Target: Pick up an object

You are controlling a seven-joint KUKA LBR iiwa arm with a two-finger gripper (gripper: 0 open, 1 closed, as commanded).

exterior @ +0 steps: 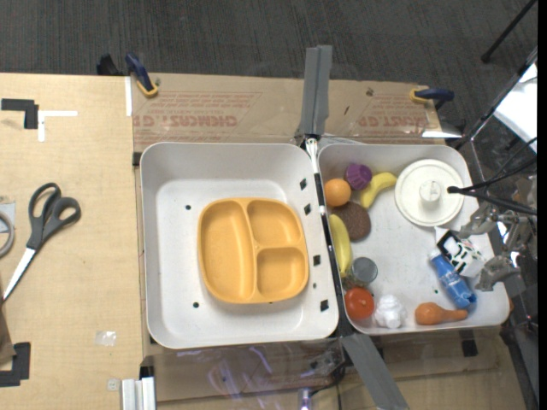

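Two white bins: gripper (491, 246) at the right bin's (402, 237) right edge, beside a blue bottle (451, 282); its grip can't be told.

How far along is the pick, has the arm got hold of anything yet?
Nothing looks picked yet. The gripper sits at the right bin's right edge, beside the blue bottle, with no object visibly between its fingers. The bottle, orange, bananas, tomato and white lid all lie in the bin. Left to do: close on one item and lift it.
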